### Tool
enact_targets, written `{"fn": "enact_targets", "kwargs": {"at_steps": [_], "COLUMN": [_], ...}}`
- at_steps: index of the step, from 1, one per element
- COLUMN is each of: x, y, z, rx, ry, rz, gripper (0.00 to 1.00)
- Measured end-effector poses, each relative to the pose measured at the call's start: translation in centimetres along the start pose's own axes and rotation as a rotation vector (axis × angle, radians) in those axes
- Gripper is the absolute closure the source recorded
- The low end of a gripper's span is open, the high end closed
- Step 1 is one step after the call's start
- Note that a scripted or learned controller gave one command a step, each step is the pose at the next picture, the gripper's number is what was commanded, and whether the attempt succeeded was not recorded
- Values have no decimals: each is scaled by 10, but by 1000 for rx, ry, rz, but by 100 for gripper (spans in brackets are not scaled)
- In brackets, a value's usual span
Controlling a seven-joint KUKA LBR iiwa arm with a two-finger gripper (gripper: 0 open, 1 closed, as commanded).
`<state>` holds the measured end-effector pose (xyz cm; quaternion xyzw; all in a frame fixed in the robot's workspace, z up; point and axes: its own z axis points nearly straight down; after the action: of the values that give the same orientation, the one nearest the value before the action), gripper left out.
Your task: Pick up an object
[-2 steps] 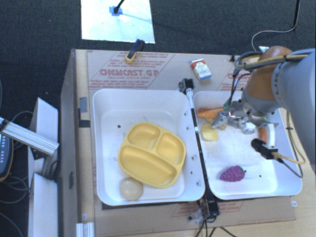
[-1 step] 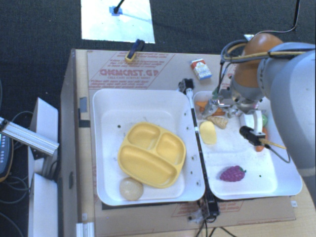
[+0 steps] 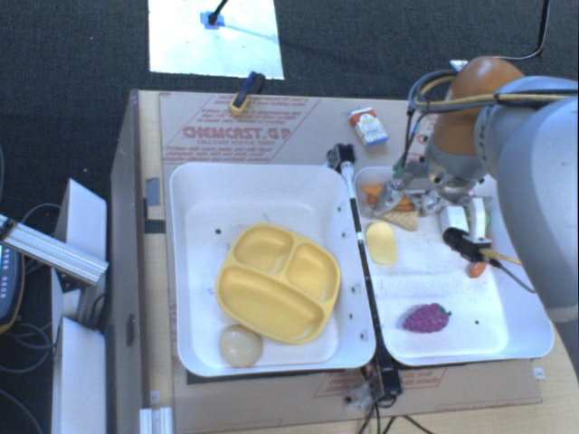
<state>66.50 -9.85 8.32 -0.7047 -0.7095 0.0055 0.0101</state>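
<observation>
- Near edge: purple berry cluster [image 3: 426, 317] in the right bin [image 3: 507, 319]. In the left bin [image 3: 194, 269], a pale ball [image 3: 241, 345] touches a yellow divided tray [image 3: 279, 281].
- Middle, right bin: pale yellow oval [image 3: 381, 242] beside the dividing wall.
- Far left corner, right bin: pincer [image 3: 412, 199] low over a tan piece [image 3: 401, 217] and an orange piece [image 3: 373, 193]. Cannot tell if it is spread or pressed together.
- Beyond, on the surface [image 3: 271, 134]: red-white carton [image 3: 368, 127].

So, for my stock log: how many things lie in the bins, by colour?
Yellow: 2 (divided plastic tray, pale oval piece)
Beige round ball: 1
Purple toy grape bunch: 1
Orange: 2 (chunk, small bit)
Tan wedge: 1
Total: 7
</observation>
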Motion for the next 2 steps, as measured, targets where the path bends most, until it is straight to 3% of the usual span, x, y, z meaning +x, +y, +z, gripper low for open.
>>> {"fn": "enact_targets", "kwargs": {"at_steps": [2], "x": [11], "y": [-2], "z": [1], "rx": [-4], "ry": [-9], "rz": [5], "gripper": [0]}}
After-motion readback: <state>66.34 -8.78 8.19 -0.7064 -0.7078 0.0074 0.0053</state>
